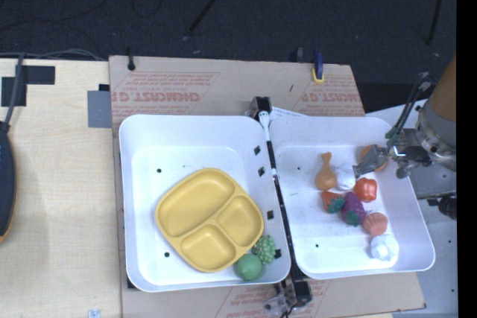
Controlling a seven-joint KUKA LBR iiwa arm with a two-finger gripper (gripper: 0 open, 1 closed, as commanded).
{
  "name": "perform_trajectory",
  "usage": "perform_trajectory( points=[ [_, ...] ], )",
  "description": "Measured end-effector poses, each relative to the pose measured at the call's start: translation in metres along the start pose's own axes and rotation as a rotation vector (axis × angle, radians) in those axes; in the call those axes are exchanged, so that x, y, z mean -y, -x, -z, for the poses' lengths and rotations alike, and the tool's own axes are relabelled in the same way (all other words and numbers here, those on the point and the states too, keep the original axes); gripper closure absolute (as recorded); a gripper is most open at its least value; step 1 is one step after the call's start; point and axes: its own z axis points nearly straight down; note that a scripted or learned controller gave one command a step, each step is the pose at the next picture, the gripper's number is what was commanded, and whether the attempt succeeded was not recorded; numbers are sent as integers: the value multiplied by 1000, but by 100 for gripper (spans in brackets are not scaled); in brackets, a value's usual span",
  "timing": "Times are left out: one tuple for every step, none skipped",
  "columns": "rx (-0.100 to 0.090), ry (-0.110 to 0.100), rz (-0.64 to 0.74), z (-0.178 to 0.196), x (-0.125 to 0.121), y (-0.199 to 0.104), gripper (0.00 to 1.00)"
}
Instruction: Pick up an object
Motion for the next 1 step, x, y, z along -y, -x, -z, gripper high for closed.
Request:
perform_trajectory(
  points=[
    [-1,-7,-1,-120,-9,43,0]
  ],
)
